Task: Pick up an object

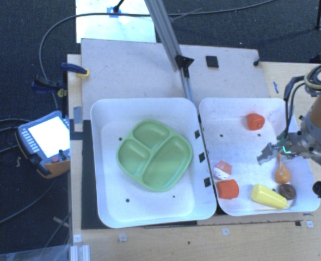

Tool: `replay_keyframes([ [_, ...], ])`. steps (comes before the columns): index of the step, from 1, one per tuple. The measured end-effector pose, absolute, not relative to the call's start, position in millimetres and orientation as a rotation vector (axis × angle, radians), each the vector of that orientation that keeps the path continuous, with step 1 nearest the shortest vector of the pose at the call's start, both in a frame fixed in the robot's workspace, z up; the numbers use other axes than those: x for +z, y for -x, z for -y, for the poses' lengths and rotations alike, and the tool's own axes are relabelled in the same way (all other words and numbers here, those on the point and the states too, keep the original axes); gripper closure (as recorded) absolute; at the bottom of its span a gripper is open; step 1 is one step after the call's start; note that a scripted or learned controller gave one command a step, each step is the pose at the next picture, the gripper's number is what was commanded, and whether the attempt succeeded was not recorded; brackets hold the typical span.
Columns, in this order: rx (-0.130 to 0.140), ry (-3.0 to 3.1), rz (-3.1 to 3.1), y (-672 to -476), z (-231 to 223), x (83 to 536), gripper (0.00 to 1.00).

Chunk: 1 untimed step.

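1. Rightmost, the gripper (273, 153) hangs over the right bin (231, 118), near that bin's right wall; the arm (319, 121), grey with an orange band, enters from the right edge. A small green light glows at the gripper's base. Whether the gripper is wide, narrow or holding anything cannot be told at this angle.
2. Just below the gripper lies a small orange pear-shaped object (282, 173), apparently clear of it.
3. Beneath that piece, a brown round object (286, 191) touches the right end of a yellow oblong object (269, 196) near the bin's front wall.
4. Further left in the same bin, an orange-red block (228, 189) sits just below a red-and-white object (222, 170).
5. Well apart, towards the bin's far side, sits an orange round object (255, 121).
6. The left bin (109, 124) holds a green divided plate (154, 155) with three compartments, lying flat.
7. Both bins rest on a pale bench (144, 69); a grey metal pole (166, 29) slants across its far side, a black square tag (212, 62) lies beyond it, and a blue-and-yellow clamp (76, 69) grips the left edge.
8. A handheld pendant (45, 143) with a lit screen lies to the left on dark carpet (24, 31) strewn with cables; no writing is legible anywhere.
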State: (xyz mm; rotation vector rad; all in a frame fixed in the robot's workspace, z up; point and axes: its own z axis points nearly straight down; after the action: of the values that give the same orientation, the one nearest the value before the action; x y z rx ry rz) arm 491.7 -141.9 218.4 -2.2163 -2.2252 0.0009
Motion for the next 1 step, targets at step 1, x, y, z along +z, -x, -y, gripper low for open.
replay_keyframes([
  [1,-0.001,2.217,2.227,-492.4,142.0,219.4,0.00],
])
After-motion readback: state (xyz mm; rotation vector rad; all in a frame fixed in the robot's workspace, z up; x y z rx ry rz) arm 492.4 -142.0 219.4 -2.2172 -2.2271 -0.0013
